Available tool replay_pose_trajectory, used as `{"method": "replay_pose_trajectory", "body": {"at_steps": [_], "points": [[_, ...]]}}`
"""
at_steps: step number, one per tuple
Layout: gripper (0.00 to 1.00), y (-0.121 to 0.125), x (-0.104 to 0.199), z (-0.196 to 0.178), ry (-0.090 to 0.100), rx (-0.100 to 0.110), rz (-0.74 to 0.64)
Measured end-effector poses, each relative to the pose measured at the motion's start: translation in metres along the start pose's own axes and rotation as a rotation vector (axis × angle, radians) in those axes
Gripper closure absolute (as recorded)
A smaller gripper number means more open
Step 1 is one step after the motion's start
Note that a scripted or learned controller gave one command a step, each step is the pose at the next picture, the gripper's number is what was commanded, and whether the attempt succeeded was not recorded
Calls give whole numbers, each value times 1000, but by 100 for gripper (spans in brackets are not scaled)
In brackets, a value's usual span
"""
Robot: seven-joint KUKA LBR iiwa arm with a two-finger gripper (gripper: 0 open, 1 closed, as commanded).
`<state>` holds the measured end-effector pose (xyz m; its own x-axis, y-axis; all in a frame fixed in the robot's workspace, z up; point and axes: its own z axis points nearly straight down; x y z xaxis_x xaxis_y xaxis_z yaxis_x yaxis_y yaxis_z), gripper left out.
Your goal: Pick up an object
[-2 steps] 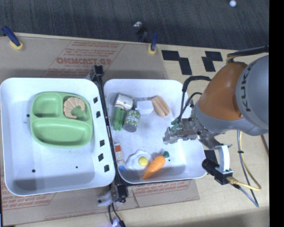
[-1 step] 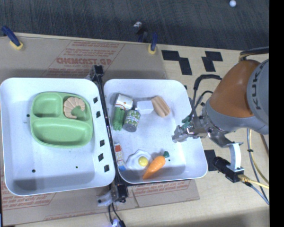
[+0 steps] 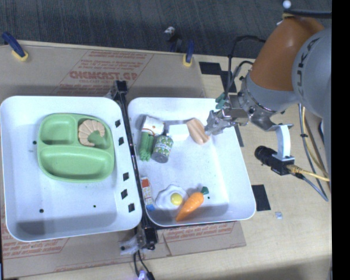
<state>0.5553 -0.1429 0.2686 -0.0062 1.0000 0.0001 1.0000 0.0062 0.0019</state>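
My gripper (image 3: 212,125) hangs over the upper right part of the right bin (image 3: 236,177). A peach-coloured bread-like piece (image 3: 196,131) lies right at its tip, touching or nearly touching it. I cannot see whether the piece is in the grip. Further left in the same bin are a white cup (image 3: 152,124), a green vegetable piece (image 3: 146,145) and a small green can (image 3: 162,148). Near the front edge lie a fried egg (image 3: 171,198) and an orange carrot (image 3: 191,206).
The left bin (image 3: 23,209) holds a green divided plate (image 3: 70,159) with a tan shrimp-like piece (image 3: 92,133) in one compartment. A small red and white tube (image 3: 146,187) lies against the right bin's left wall. Blue clamps (image 3: 15,46) hold the cardboard underneath.
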Motion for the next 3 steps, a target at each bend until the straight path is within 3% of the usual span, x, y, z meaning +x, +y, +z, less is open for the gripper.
{"method": "replay_pose_trajectory", "body": {"at_steps": [1, 2, 3], "points": [[0, 0, -1, 0, 0, 1, 1], [0, -49, -38, 100, 0, 7, 1], [0, 50, -67, 170, 1, 5, 0]]}}
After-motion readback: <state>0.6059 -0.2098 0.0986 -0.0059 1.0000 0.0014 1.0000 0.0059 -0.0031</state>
